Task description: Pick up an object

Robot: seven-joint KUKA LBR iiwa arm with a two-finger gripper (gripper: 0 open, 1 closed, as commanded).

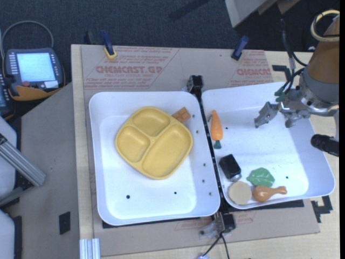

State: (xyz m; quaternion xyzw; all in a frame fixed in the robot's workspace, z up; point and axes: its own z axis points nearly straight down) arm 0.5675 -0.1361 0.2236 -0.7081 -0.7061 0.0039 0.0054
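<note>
One camera view, looking down at a slant on the desk (161, 63). The claw (276, 115) hangs over the far part of the right bin (302, 161), its two fingers spread apart with nothing between them: released and empty. No object is assigned; the nearest candidate is the carrot (216, 127), lying at the bin's left wall, to the claw's left in this view, its long axis running roughly from far to near with the green tip toward the near side. The black block (230, 165), green leaf-shaped piece (261, 175), round tan piece (240, 192) and orange drumstick (268, 192) cluster at the near edge, well apart from the claw. The left bin (108, 182) holds a yellow divided plate (154, 142). Judgement: the approach has not begun; reaching the carrot calls for travel leftward and a descent, fingers straddling its narrow width.
</note>
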